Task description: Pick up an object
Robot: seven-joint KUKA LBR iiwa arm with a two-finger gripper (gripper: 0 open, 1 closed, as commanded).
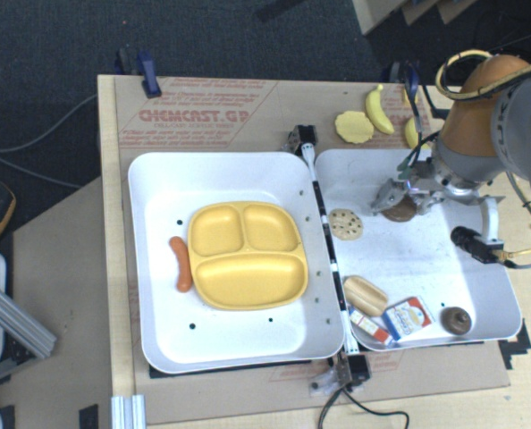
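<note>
Brown object (398,209) sits near the right bin's (480,329) far edge, directly under the gripper (405,196); its grip state can't be told. Judged step: grasping; next, lift straight up.

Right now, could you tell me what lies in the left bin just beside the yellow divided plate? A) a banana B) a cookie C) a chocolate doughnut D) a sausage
D: the orange-red sausage lies on the left bin floor along the left edge of the yellow divided plate, while the cookie sits in the right bin.
</note>
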